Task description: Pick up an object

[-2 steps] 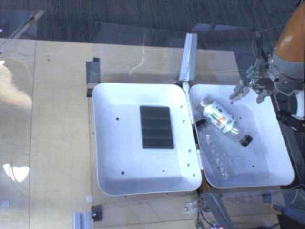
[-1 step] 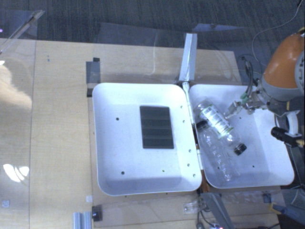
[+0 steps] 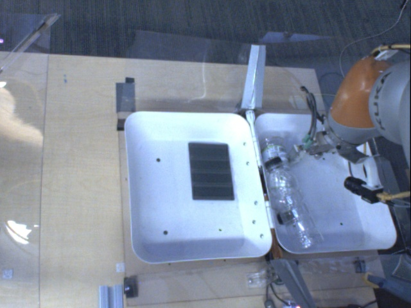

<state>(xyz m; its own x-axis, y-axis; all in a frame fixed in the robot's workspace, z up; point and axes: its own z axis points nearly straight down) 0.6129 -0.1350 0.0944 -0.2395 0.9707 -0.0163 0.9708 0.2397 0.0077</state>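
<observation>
Two clear plastic bottles lay in the right bin (image 3: 359,233), both along its left wall. The upper bottle (image 3: 274,154) rested near the bin's top left corner, with a dark band at its neck. The lower bottle (image 3: 292,213) stretched from just below the first down toward the bin's bottom edge, tilted slightly rightward, with a dark cap or label patch near its lower half. The two bottles lay almost end to end, close or touching; which of these could not be told.

The pincer (image 3: 313,145) hung over the upper part of the right bin, just to the right of the upper bottle. Whether it stood wide or narrow could not be told.

One flat dark rectangular slab (image 3: 211,171), ribbed into three bands, lay at the middle of the left bin (image 3: 154,204). The two bins sat side by side on the wooden counter (image 3: 70,172).
</observation>
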